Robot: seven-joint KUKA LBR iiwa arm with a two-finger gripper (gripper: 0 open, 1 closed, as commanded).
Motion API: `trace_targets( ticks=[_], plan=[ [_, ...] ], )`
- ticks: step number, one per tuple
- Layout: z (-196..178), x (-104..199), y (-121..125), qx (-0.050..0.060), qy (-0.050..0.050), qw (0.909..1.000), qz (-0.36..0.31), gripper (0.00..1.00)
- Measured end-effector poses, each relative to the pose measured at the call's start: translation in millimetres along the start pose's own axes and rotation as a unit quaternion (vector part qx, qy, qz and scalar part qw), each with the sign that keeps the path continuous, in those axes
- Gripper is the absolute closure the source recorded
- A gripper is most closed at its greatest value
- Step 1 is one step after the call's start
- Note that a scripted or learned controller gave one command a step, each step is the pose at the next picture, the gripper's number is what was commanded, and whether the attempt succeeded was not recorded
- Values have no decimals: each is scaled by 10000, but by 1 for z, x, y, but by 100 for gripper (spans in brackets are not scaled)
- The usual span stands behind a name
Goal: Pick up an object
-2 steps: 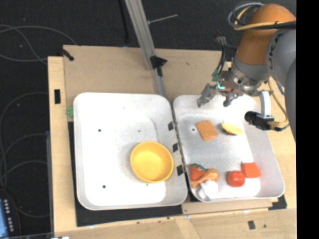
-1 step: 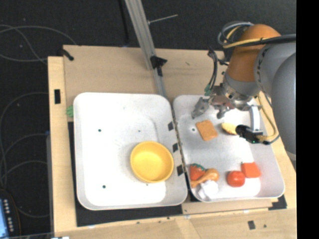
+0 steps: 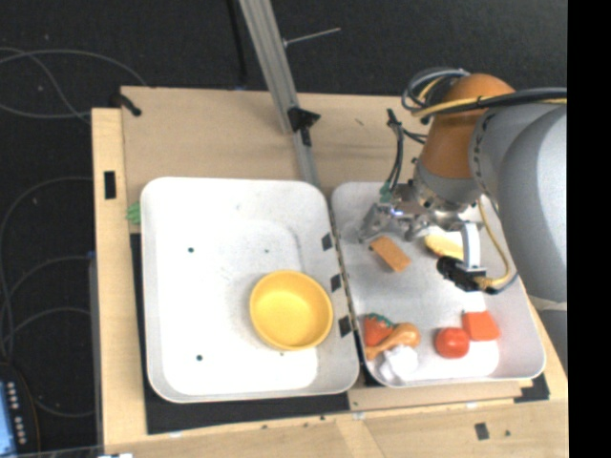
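Note:
My gripper (image 3: 389, 229) hangs over the far left part of the right bin (image 3: 516, 370), its fingers spread open. A tan oblong block (image 3: 389, 254) lies tilted on the bin floor just in front of the fingertips, and I see no grip on it. A yellow banana (image 3: 442, 244) rests to the right of the block, partly under the wrist. Along the near edge sit an orange cube (image 3: 480, 325), a red ball-like fruit (image 3: 452, 342), an orange and red toy with a green bit (image 3: 384, 332) and a white piece (image 3: 400, 361).
The left bin (image 3: 191, 218) holds a yellow bowl (image 3: 290, 309) near its front right corner. A slanted metal post (image 3: 277, 70) rises behind the bins. A black part with cables (image 3: 462, 273) hangs from the wrist over the right bin.

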State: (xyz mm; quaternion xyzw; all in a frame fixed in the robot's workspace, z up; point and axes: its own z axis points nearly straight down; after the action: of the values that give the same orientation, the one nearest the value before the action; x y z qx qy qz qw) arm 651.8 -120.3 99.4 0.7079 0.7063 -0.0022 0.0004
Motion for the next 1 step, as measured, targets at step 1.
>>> trace_targets(
  ticks=[1],
  plan=[
    [-14,-1,2,-32,4,10000,10,100]
  ],
)
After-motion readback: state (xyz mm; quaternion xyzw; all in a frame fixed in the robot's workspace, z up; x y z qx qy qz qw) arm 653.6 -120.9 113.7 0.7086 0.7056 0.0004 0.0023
